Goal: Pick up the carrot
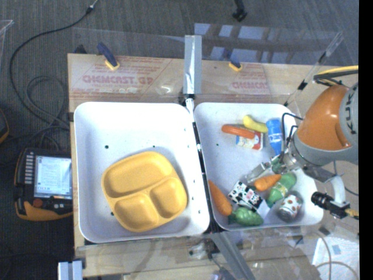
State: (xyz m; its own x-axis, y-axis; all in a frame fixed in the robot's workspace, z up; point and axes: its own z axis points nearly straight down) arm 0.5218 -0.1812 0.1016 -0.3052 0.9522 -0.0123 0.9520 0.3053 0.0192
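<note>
An orange carrot [218,197] lies in the right bin [204,156], along its left wall near the front, with its tip pointing toward the back. A second, shorter orange piece [267,182] lies further right against a green item [284,186]. My gripper [269,168] is low in the right bin, just above and touching or nearly touching that shorter orange piece. It is well to the right of the long carrot. The grey wrist and orange band [326,124] hide the bin's right side.
A black-and-white patterned item [246,195], a green vegetable [246,216] and a small can [289,206] crowd the front of the right bin. At the back lie a banana [254,123], a red-orange stick [239,131] and a blue bottle [274,134]. A yellow divided tray [145,189] sits in the left bin [93,139].
</note>
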